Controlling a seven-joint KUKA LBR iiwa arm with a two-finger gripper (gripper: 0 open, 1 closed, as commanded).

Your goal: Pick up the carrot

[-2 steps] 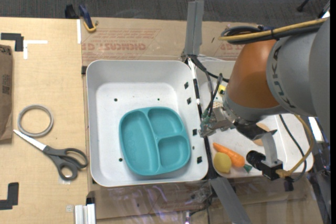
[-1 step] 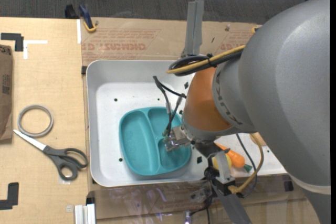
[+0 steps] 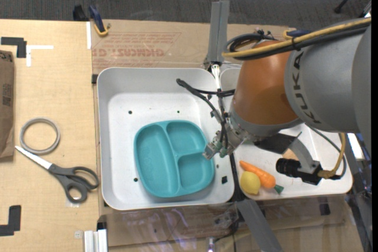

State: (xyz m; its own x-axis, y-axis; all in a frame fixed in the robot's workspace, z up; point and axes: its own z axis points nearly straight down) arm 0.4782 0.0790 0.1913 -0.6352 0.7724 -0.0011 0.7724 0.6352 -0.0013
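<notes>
while the gripper [image 3: 214,149] hung over the teal tray [image 3: 171,157], grip state indiscernible, the carrot [image 3: 258,174] lay in the right bin [image 3: 331,187] touching a lemon [image 3: 250,184]; risk: grabbing lemon instead.

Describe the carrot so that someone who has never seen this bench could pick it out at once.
Find the two white bins and take the right bin, under the grey arm. Near its front left corner the carrot lies flat beside a lemon. The carrot is the orange, tapered one with a green end; the lemon is yellow and rounded, and the black part to the right belongs to the arm.
</notes>
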